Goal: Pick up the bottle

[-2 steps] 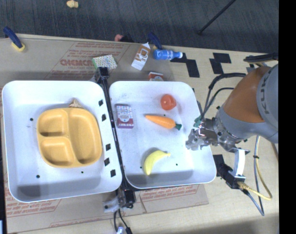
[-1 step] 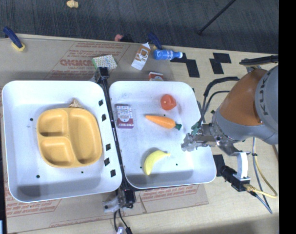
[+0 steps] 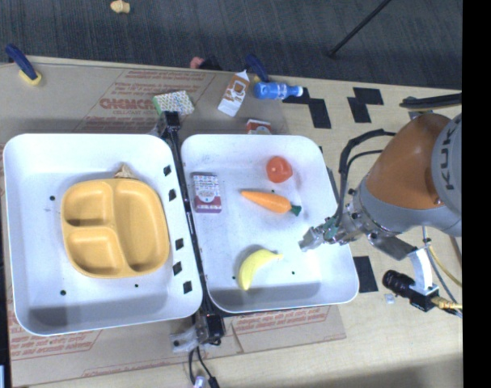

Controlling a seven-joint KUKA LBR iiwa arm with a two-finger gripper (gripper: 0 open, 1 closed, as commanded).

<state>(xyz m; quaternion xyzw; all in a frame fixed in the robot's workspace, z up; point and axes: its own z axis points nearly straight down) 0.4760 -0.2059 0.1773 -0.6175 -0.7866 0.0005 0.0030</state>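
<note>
Blue bottle (image 3: 273, 90). Orange carrot (image 3: 266, 201), green tip. Red tomato (image 3: 279, 169). Yellow banana (image 3: 254, 266). Yellow divided plate (image 3: 114, 225). White bins (image 3: 27, 217). Orange-banded grey arm (image 3: 407, 186).

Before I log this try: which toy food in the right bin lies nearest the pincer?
The banana, lower in the bin than the carrot and tomato.

Blue bottle (image 3: 277, 91) on its side behind bins
</note>
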